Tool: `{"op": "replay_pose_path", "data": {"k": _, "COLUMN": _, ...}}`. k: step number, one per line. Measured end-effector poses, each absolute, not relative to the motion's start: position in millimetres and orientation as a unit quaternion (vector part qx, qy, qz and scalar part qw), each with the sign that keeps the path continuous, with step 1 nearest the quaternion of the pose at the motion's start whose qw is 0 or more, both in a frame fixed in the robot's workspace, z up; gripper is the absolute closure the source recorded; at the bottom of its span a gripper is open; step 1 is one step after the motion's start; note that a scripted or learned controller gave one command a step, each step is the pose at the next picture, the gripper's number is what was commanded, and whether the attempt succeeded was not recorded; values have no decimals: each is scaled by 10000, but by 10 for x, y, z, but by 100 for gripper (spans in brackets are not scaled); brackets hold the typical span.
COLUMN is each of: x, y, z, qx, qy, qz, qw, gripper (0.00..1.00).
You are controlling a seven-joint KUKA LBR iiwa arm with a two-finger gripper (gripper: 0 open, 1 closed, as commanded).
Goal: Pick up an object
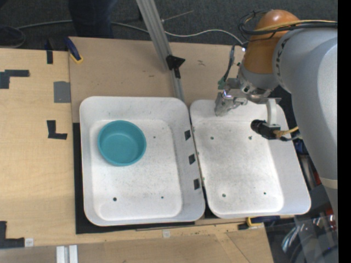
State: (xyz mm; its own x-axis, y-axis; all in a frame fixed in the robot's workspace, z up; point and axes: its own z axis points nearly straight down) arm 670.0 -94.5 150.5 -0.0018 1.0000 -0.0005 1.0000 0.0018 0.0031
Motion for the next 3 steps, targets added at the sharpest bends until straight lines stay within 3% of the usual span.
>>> {"op": "replay_pose_path", "data": {"k": 2, "x": 6719, "y": -835, "z": 2609, "qx": 7064, "qy": 7078, "qz": 17, "qw": 20, "gripper": 100}}
{"op": "replay_pose_path", "data": {"k": 3, "x": 6570, "y": -213, "z": 2575, "qx": 7047, "qy": 7095, "qz": -1, "qw": -15, "gripper": 100}}
